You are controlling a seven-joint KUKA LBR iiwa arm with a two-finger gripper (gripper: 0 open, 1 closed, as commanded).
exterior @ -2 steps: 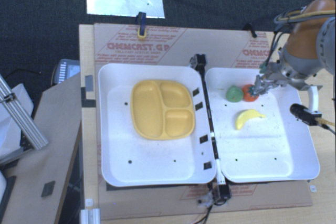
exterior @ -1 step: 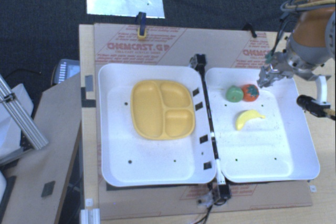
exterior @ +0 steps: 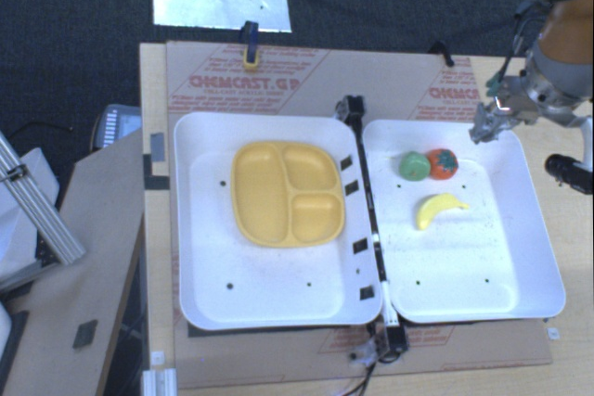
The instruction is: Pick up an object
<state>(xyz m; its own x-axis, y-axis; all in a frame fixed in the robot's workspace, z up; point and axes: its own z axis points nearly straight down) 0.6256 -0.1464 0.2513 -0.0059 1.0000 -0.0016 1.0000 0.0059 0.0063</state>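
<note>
The right bin holds a green round fruit, a red tomato-like fruit touching it on its right, and a yellow banana just below them. My gripper hangs over the bin's upper right corner, up and to the right of the red fruit and apart from it. Nothing shows between its tips. A yellow divided plate lies in the left bin.
Black clips run along the seam between the two bins. The bins rest on a cardboard sheet with a yellow clamp at its far edge. A grey metal rail stands at the left.
</note>
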